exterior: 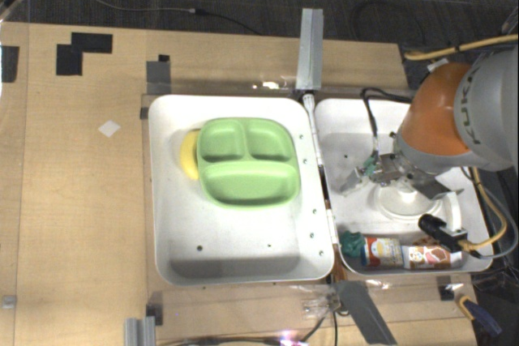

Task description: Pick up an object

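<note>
My gripper [381,171] hovers above the red-labelled plastic bottle [403,254]; finger state indeterminable. Bottle: light, rigid, slippery; grasp mid-body.

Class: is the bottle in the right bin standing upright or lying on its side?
Lying on its side. The bottle stretches lengthwise along the right bin's near wall, green cap pointing left.

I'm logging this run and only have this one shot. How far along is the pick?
Done: the arm has reached into the right bin, its gripper low over the floor. In hand: nothing visibly. Left: the bottle lies along that bin's near wall, and the green tray with a yellow object sits in the left bin.
</note>
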`<move>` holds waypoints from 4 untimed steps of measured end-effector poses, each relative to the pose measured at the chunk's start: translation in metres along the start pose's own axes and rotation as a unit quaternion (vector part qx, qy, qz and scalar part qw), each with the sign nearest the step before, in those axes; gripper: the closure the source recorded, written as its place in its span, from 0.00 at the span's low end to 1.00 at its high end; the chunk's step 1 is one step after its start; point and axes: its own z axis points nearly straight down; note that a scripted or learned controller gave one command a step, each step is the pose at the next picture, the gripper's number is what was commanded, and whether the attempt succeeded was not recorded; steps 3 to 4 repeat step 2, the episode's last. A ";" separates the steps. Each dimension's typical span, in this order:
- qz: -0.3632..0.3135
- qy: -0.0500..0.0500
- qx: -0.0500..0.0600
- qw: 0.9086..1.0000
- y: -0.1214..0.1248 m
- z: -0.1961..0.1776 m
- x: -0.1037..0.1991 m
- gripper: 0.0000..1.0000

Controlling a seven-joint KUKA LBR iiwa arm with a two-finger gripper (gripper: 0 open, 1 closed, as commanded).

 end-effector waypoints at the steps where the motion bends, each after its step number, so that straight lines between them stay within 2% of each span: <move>1: 0.018 0.002 0.001 1.000 0.024 0.000 -0.004 0.00; 2: 0.004 0.002 0.001 1.000 0.039 0.001 -0.006 0.00; 4: 0.004 0.002 0.001 1.000 0.039 0.001 -0.006 0.00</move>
